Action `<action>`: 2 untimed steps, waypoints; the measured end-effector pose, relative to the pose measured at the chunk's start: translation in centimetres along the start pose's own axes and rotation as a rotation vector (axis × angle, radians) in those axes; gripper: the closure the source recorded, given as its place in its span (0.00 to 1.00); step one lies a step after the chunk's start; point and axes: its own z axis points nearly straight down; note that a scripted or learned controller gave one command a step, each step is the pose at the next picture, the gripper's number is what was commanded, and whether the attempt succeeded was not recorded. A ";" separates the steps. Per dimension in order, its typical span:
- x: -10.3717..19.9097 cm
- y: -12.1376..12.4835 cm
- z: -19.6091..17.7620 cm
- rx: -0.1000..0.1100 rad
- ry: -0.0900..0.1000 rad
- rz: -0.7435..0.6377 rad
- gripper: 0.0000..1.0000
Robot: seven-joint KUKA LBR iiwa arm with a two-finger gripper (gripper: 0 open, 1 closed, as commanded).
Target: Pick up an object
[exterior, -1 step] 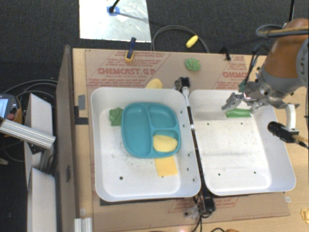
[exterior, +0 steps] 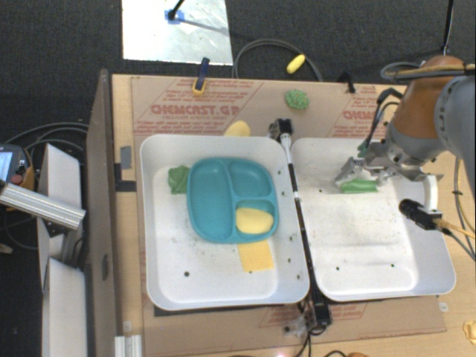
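Observation:
A flat green object (exterior: 359, 187) lies in the right bin (exterior: 357, 274), near its far side. My gripper (exterior: 362, 171) hangs right over it, its metal fingers (exterior: 346, 173) spread on either side of the green object's top. Whether the fingers press on it cannot be told. In the left bin (exterior: 163, 274) a teal divided plate (exterior: 223, 199) holds a yellow lemon-like piece (exterior: 253, 220). A flat yellow slab (exterior: 256, 256) pokes out from under the plate's near edge, and a green leafy piece (exterior: 178, 178) shows at its left.
On the cardboard behind the bins sit a green knobbly ball (exterior: 297, 99), a pale yellow piece (exterior: 238, 129) and a yellow-and-blue tool (exterior: 201, 80). A black clamp bar (exterior: 294, 192) runs between the bins. A black-tipped white part (exterior: 420, 210) overhangs the right bin's right side.

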 end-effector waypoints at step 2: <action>1.1 -0.2 2.0 -0.008 0.000 -0.004 1.00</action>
